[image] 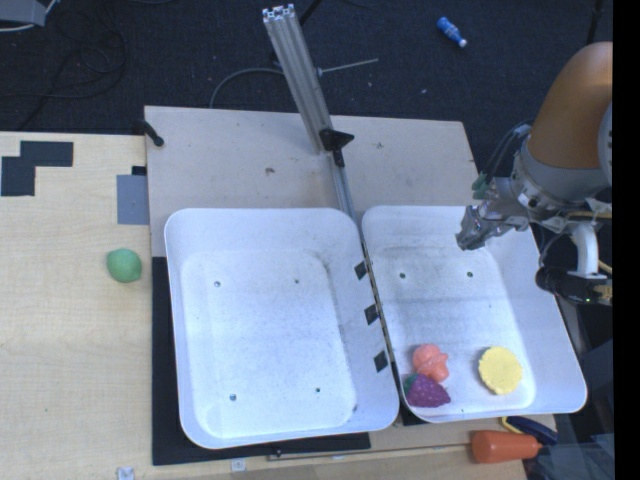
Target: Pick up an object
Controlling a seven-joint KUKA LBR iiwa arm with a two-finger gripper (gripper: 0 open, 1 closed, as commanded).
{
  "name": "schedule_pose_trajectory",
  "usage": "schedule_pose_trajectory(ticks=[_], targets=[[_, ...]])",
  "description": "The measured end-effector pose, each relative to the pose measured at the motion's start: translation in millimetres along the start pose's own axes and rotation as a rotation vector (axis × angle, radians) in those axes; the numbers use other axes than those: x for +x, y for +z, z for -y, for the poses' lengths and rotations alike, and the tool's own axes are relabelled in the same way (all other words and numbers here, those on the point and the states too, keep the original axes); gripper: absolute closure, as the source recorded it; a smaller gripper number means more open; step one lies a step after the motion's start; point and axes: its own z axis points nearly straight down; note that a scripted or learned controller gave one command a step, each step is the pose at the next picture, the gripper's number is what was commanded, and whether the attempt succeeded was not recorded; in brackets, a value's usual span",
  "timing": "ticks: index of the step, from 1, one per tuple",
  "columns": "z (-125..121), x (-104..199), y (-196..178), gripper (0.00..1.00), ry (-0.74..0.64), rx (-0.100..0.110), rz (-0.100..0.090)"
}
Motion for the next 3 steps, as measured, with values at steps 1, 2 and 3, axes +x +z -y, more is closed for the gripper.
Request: schedule_pose_trajectory(ticks=[1, 2, 3], targets=[[-9, 58, 10, 1.0, -0.004, 0.002, -0.001], [-16, 116, 19, 1.0, -0.004, 0.002, -0.001], [-29, 168, 7, 1.0, -0.004, 0.001, -0.001]])
